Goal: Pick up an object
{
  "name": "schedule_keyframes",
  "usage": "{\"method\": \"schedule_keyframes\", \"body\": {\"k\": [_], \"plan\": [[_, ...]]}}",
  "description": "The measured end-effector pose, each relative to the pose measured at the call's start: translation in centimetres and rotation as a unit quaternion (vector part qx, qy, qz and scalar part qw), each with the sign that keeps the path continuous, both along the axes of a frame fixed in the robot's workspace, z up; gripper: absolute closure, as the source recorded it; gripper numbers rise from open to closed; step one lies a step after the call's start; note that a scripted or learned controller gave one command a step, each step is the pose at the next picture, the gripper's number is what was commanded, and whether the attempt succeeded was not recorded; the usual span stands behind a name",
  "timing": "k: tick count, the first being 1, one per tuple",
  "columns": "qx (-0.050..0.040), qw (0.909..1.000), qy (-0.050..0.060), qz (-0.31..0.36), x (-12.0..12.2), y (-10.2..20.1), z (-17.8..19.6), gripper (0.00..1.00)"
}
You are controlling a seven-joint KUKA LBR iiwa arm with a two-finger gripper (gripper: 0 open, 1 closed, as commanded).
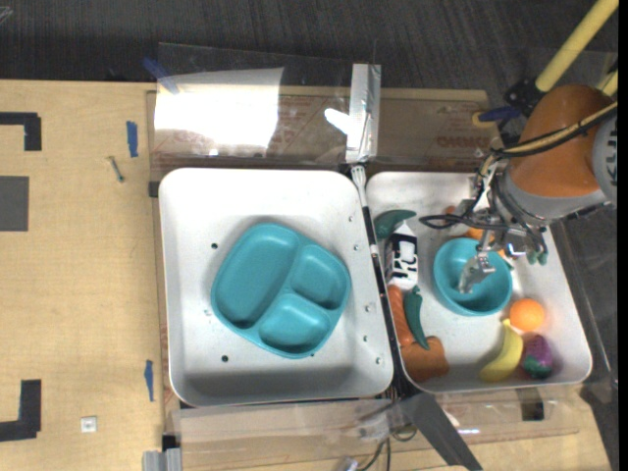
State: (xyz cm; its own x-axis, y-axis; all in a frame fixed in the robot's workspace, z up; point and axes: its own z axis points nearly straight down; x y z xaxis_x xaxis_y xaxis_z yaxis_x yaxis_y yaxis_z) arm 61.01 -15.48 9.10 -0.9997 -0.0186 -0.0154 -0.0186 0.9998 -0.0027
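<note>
The gripper (480,269) is positioned over the teal bowl (472,281) in the right bin (574,307); whether it is released or clenched cannot be told. A banana (503,353) and an orange (527,314) are seen beside the bowl.

Dark carpeted floor (294,8) lies beyond a pale wooden bench (69,263); glare strikes clear plastic sheet (221,116).

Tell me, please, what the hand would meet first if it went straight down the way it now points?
Probably the teal bowl in the right bin: the hand hangs over its hollow, though depth is unclear.
</note>
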Motion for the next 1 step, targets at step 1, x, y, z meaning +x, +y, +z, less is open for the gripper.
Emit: {"method": "schedule_keyframes", "body": {"k": [1], "plan": [[0.0005, 0.9998, 0.001, 0.021, -0.73, -1.74, -0.02, 0.0]]}}
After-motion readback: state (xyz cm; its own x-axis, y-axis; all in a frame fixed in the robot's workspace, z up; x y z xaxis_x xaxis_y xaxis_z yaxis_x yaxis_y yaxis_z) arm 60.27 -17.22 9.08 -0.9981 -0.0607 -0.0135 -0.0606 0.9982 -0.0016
